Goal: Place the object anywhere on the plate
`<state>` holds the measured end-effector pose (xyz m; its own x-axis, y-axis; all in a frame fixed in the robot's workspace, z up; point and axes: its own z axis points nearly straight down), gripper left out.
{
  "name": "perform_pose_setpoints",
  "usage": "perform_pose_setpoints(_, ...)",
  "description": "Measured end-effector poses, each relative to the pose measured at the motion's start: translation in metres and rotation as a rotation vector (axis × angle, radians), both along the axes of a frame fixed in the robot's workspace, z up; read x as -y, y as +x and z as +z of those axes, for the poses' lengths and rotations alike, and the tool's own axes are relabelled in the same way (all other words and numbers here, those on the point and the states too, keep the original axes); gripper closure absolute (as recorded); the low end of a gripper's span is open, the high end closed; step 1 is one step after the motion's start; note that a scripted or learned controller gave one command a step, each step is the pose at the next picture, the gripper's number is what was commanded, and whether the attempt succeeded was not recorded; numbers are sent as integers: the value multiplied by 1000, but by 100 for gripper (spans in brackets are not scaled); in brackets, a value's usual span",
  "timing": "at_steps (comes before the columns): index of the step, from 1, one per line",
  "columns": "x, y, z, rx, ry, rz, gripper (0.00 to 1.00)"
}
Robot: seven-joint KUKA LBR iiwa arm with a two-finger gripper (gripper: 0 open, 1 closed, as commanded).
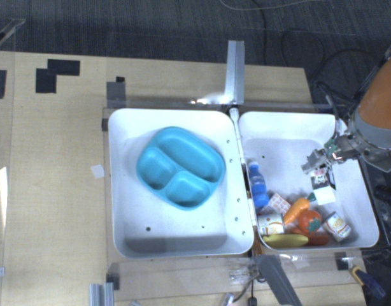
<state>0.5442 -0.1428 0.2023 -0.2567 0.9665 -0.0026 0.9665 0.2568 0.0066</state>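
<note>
Hand [319,164], its grip state impossible to tell, hovers over the right bin [278,132]; it should descend squarely onto one toy in the food pile [297,220], then carry it to the blue plate [180,166].

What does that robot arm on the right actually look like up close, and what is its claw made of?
The arm is a thick, rounded grey limb with a broad orange band above the wrist. Its claw is a small assembly of silvery metal and black parts with a white tag-like piece.
</note>
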Motion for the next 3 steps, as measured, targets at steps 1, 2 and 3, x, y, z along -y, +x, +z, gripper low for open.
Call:
perform_pose_setpoints(1, -64, 61, -15, 0, -2, 259, 100)
perform_pose_setpoints(2, -153, 57, -17, -2, -1, 485, 100)
perform_pose_setpoints(3, -264, 54, 9, 1, -2, 643, 100)
